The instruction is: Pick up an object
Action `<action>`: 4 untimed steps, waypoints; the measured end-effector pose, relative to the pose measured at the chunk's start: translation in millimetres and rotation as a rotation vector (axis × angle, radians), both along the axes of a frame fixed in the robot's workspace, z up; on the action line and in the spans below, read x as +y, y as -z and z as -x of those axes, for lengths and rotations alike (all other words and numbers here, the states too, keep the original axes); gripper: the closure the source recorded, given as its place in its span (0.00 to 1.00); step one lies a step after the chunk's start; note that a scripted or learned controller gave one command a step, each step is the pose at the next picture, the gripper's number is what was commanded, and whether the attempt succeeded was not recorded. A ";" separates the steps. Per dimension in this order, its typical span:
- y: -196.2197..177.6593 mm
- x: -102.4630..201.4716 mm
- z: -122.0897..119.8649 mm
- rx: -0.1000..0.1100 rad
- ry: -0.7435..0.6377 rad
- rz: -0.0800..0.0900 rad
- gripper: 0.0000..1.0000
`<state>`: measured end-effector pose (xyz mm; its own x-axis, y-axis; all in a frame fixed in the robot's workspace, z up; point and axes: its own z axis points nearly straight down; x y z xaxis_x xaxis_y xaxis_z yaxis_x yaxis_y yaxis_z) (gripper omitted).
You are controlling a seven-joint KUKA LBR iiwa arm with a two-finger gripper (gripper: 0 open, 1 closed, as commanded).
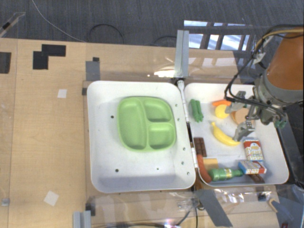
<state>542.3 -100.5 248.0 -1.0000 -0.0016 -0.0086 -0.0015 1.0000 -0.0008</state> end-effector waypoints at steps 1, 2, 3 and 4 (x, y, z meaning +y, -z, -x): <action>101.7 -29.7 48.2 0.007 -0.094 -0.001 0.00; 156.0 -0.3 31.7 -0.015 -0.146 0.005 0.00; 158.7 -9.5 -55.4 -0.007 0.036 -0.001 0.00; 158.8 -26.0 -62.2 -0.005 -0.069 0.001 0.00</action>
